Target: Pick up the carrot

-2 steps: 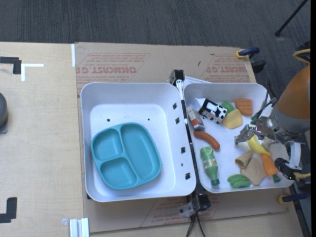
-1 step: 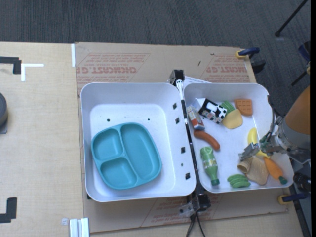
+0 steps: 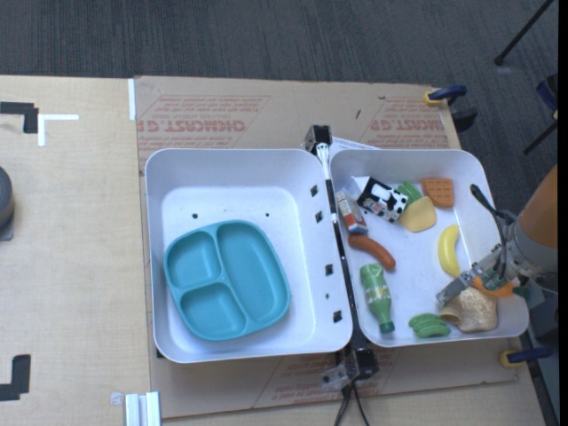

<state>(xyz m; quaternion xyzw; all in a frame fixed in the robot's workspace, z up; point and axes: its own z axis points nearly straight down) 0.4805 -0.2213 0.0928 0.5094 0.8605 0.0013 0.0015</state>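
- Starting at the near wall of the right bin [image 3: 519, 325]: a tan bread-like piece [image 3: 476, 311] and a green pod [image 3: 429, 327] lie nearer the camera than the banana [image 3: 449, 249]. The tan piece sits directly below my claw.
- A green bottle [image 3: 376, 296] lies to the left of the banana and a little nearer. It is well apart from my working area.
- My claw [image 3: 479, 279] is down inside the bin, just right of the banana and slightly nearer. I judge this placement to be a descent onto the target, since the orange item is directly at the claw.
- The carrot [image 3: 493, 284] appears as a small orange patch at the claw, right of the banana and touching or almost touching the tan piece.
- Claw state: I cannot tell how far it is open, nor whether it has hold of the carrot. The claw body covers most of the carrot, and the detail there is too small to resolve.
- My arm [image 3: 541, 229] is cut off by the picture edge, right of the banana.
- A red-brown sausage [image 3: 374, 249] lies left of the banana, level with it.
- Farther than the banana: a yellow piece [image 3: 419, 216], a black-and-white cow toy [image 3: 382, 200] and an orange cracker [image 3: 437, 191].
- The left bin [image 3: 169, 171], far to the left of the banana, holds a blue divided plate [image 3: 266, 313].
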